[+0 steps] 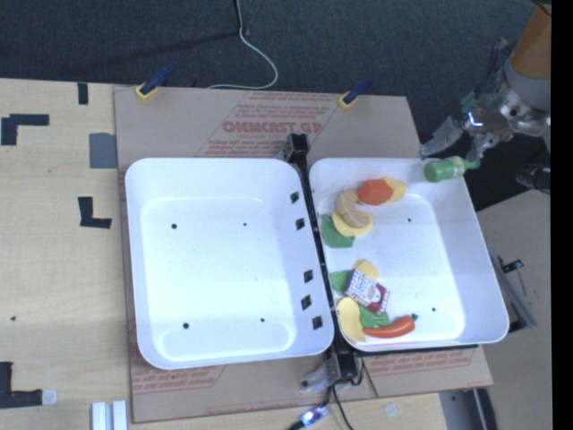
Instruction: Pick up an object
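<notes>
My gripper [450,158] hangs over the far right rim of the right bin [479,267], its two dark fingers spread around a small green object [442,169] that sits between their tips. The green object has a pale end pointing right and appears lifted just above the rim. In the right bin lie several toy items: a red-orange piece [376,191], a beige curved piece [351,211] on a green flat piece [335,234], a red-and-white packet [365,289], a yellow piece [349,317] and a red chili [392,328].
The left bin [215,258] stands beside the right one, joined by a black divider strip [307,240]. Both rest on a cardboard sheet [260,124] held by blue-yellow clamps [154,81]. A cable [255,47] runs across the dark floor behind.
</notes>
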